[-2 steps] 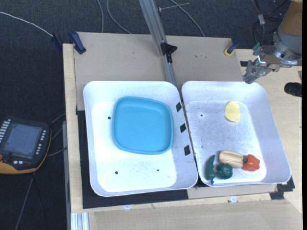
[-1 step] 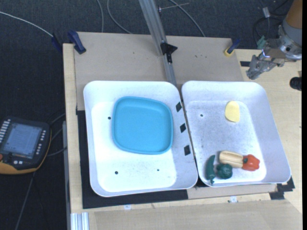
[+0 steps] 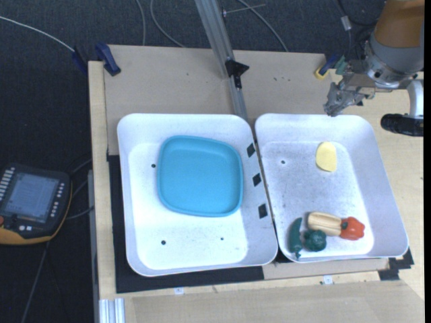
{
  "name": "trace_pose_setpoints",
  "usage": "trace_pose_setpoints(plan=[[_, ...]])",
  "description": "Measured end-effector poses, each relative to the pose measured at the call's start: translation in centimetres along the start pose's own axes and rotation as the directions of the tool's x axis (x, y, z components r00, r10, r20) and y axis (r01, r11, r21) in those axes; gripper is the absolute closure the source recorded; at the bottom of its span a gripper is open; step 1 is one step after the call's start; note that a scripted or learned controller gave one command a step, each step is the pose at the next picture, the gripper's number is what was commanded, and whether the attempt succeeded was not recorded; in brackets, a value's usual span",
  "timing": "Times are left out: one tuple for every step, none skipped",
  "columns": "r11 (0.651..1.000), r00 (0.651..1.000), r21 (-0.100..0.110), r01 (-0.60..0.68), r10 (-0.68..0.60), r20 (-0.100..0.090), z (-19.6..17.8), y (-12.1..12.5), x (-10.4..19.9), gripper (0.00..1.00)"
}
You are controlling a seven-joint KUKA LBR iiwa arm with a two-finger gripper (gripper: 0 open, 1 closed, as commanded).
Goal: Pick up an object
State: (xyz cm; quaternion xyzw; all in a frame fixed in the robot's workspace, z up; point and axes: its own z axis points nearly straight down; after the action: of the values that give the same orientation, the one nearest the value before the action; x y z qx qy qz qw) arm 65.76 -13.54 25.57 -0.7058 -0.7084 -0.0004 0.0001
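Hovering: the gripper [image 3: 335, 108] hangs over the far rim of the right bin [image 3: 377, 147], near its back edge, with nothing between its fingers.
Fingers: they look drawn close together at the tips; whether a narrow gap is left I cannot tell from this slant.
Arm: grey wrist and orange band come in from the upper right, angled down toward the bin's rear.
Nearest thing: the yellow piece [image 3: 326, 157], a rounded lump lying alone on the bin floor, nearer the camera than the gripper and nearly in line with it.
Key relation: from the fingertips the yellow piece lies toward the viewer and down; its longer side runs roughly front to back, so fingers closing across the bin's width would span its narrow way.
Other things: a tan roll [image 3: 324, 223], a red piece [image 3: 352, 229] touching its end, and a green piece [image 3: 305, 237] sit bunched in the near corner, well apart from the gripper.
Roll axis: it lies across the bin, left to right.
Left bin: the left bin [image 3: 135, 180] holds a blue plate [image 3: 200, 175], flat and wide, a poor fit for two fingers.
Step, as I judge it: approach not yet begun in earnest; nothing grasped.
Risk: the crowded corner invites a nudge rather than a hold; the lone yellow piece seems the easier pick.
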Motion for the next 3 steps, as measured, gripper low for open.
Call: trace_pose_setpoints(plan=[[1.0,1.0,-0.001,0.001,-0.001,0.0,-0.6,-0.2,4.8,1.0],[1.0,1.0,0.001,0.001,-0.001,-0.001,0.7,-0.9,10.8,1.0],[1.0,1.0,-0.001,0.001,-0.001,-0.001,0.2,-1.0,16.4,1.0]])
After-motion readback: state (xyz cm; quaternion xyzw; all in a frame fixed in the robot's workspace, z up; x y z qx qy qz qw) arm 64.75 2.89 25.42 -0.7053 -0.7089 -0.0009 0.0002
